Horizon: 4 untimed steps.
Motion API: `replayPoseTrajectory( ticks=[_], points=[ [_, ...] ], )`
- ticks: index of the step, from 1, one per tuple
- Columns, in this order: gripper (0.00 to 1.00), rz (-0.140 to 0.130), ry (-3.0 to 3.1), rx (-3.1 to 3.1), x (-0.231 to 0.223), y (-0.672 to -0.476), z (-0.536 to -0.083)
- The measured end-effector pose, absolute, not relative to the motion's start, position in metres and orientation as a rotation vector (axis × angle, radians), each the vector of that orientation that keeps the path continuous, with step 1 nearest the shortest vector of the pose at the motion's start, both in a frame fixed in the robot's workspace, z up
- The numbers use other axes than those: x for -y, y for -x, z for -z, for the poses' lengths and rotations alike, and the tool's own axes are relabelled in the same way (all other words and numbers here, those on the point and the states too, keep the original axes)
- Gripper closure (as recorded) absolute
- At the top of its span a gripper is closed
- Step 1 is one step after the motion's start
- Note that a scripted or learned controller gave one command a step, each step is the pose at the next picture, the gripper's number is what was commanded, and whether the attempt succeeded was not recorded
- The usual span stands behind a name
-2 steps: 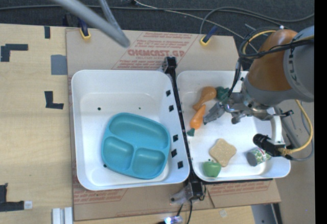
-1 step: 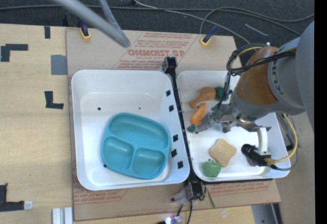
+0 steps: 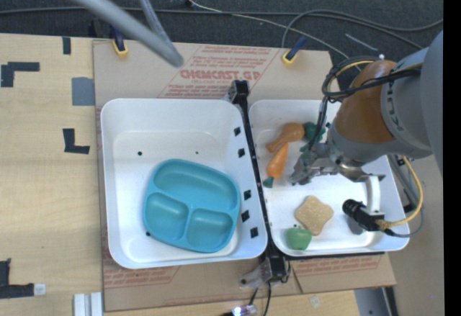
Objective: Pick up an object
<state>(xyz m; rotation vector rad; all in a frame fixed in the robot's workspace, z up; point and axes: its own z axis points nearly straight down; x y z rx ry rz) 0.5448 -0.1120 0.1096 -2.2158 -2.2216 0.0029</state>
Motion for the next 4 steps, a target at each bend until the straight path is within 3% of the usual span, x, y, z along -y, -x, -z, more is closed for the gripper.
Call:
replayPoseTrajectory(
  ticks=[2, 4],
  points=[
    [1.00, 0.003, 2.221, 2.225, 0.108, -0.556, -0.205],
    [1.00, 0.001, 2.215, 2.227, 0.018, -0.600, -0.225]
  ],
)
